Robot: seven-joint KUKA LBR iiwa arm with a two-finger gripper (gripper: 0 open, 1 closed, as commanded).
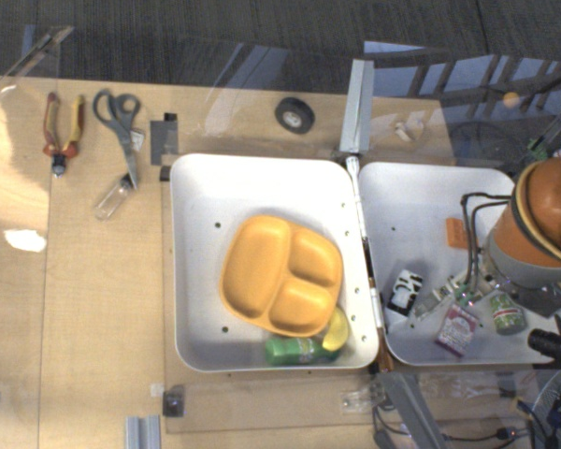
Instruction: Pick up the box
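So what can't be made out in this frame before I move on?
- Gripper: too small, blurred against clutter in the right bin; open or shut unclear.
- Small purple box: print unreadable; contact with the gripper unclear.
- Green item and yellow item: partly hidden under the orange tray in the left bin.
- Arm: cut off by the right edge.

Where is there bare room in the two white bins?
Left bin: bare along its far edge and left side, beside the yellow divided tray. Right bin: bare far-left corner. Its near side is crowded around the small box and arm.
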